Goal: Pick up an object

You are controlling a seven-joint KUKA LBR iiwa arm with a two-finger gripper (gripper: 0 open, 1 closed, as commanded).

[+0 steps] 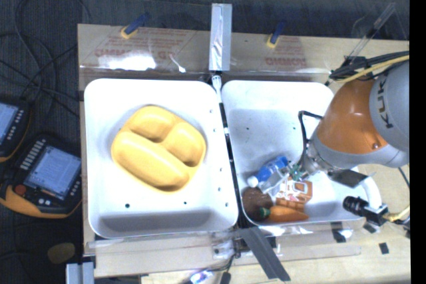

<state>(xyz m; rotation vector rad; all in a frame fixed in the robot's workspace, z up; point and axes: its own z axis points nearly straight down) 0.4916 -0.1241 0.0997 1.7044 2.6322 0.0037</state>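
Clutter fills the near corner of the right bin [266, 110]: a blue-capped bottle [271, 170], a brown lump [253, 199], an orange carrot-like piece [287, 214] and a small printed packet [296, 191]. The end effector [297, 171] sits low just beside the bottle and packet, its grasp state impossible to tell under the wrist. The carrot's long axis runs roughly left to right, just below and toward the bin's front wall. Yellow foam [158, 146] lies well apart in the left bin [100, 163].

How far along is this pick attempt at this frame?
Done: the arm has reached into the right bin, its gripper low over the pile of small items. In hand: nothing visibly between the fingers. Left: grasping and lifting an item. The yellow object lies in the left bin.
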